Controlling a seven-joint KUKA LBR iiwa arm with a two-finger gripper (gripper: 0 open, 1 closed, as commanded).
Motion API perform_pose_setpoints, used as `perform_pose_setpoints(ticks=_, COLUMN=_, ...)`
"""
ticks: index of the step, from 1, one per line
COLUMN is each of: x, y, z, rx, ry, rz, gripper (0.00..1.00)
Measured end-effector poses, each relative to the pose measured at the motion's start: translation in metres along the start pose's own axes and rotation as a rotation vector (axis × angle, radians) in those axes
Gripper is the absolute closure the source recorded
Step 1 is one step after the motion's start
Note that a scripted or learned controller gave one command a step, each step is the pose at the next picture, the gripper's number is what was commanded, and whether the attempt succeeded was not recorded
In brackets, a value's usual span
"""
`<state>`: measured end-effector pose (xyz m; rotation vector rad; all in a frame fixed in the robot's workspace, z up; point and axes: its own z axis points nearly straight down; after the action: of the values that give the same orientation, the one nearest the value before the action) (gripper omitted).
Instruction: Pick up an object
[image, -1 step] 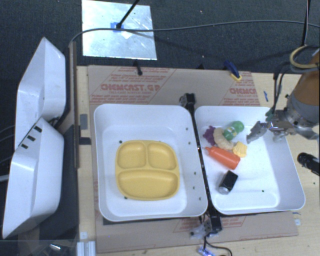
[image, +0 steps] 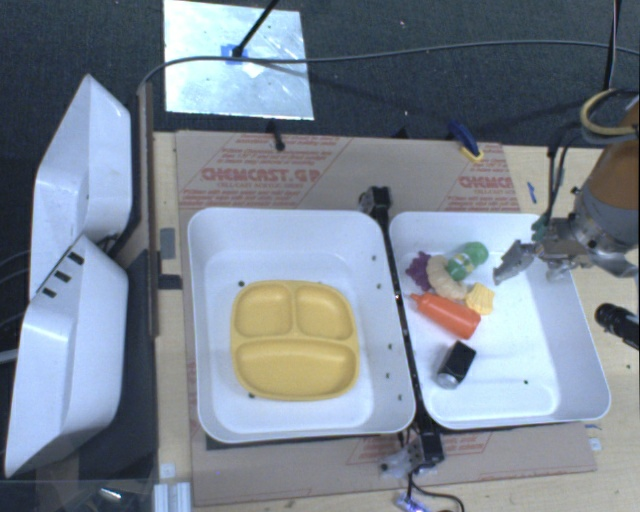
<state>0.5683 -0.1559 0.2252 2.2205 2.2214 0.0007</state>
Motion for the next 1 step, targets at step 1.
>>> perform_pose_setpoints(ticks=1, x=-0.0001, y=-0.0097, z=0.0473, rx=0.004, ry=0.001, rz=0.001, gripper=0.00)
